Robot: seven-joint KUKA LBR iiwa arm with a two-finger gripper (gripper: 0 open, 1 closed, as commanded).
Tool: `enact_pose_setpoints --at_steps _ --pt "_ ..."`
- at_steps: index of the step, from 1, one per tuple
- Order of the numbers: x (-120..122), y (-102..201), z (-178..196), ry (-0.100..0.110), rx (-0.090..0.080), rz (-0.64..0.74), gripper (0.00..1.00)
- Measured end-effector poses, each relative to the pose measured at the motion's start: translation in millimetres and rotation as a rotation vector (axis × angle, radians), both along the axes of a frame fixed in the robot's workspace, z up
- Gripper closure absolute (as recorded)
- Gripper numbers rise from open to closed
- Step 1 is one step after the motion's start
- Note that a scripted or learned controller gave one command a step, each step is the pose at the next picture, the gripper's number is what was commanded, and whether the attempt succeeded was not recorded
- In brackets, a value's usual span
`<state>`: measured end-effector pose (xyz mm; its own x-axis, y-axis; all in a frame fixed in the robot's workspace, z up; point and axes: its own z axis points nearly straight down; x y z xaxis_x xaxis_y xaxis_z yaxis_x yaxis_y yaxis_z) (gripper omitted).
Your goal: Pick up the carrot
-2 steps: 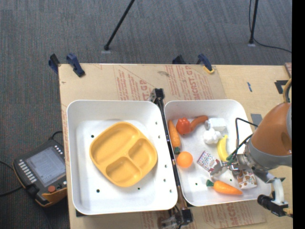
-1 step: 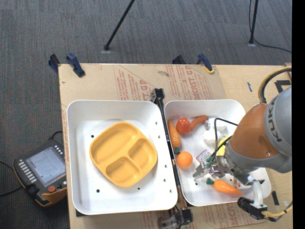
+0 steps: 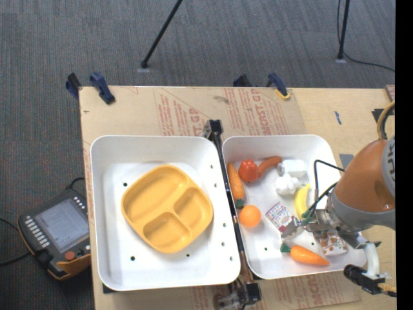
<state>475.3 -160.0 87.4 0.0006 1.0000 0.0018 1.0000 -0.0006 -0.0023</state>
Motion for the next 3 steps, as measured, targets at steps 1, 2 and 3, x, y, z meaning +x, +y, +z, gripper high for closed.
enact_pose_setpoints --at_steps 1,2,3 --pt "0 45 0 0.001 0.001 0.002 0.0" --pt "0 11 0 0.0 -0.001 -0.001 0.0" --pt "0 27 0 0.001 0.001 0.001 0.0"
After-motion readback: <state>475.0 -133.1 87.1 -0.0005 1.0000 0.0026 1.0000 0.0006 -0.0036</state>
